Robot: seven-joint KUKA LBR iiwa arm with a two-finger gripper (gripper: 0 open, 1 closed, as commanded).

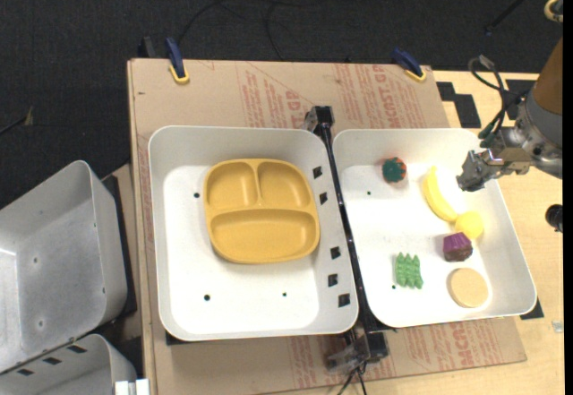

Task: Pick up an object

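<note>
Nearest in the right-hand shallow white bin (pixel 524 290): a round tan biscuit-like disc (pixel 467 287) by the near right corner, with a spiky green toy cluster (pixel 409 270) to its left. Just beyond the disc, a small dark purple lump (pixel 457 246), and touching its far side a small round yellow piece (pixel 469 225). Farther again, a curved yellow plastic banana (pixel 437 194), long axis running near-to-far with a slight lean to the left at the far end, lying just left of and slightly nearer than the dark two-finger gripper (pixel 473 172). Farthest of the toys, a small green-and-red ball (pixel 394 170), well to the left of the gripper. Gripper poised over the bin's far right part, nothing visible between the fingers; spread of those fingers impossible to judge from this angle. Likeliest target judged to be the banana, calling for a short shift left and nearward, closing across its narrow width. Off in the left bin (pixel 170 205), a yellow three-compartment plastic tray (pixel 262 210), well apart.
</note>
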